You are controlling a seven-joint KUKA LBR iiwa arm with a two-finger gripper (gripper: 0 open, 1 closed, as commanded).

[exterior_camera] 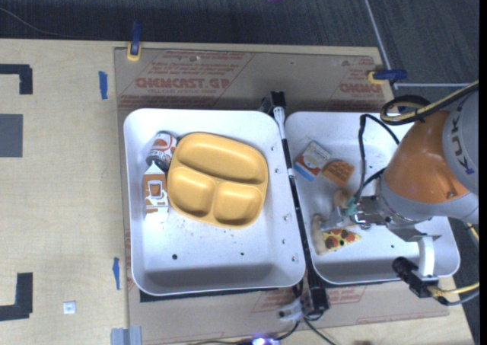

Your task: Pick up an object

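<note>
Jaws [351,212] state unclear — low in right bin [380,269] by pizza slice [339,239]; left bin [205,271] holds yellow tray [217,178].

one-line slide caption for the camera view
KUKA arm reaches into the right bin above a pizza slice toy; a yellow divided tray sits in the left bin.

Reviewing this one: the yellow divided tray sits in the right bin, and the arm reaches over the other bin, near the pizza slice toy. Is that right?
Not quite. The camera view shows the yellow divided tray in the left bin, not the right. The rest holds: the arm reaches over the other bin, the right bin, near the pizza slice toy.
</note>
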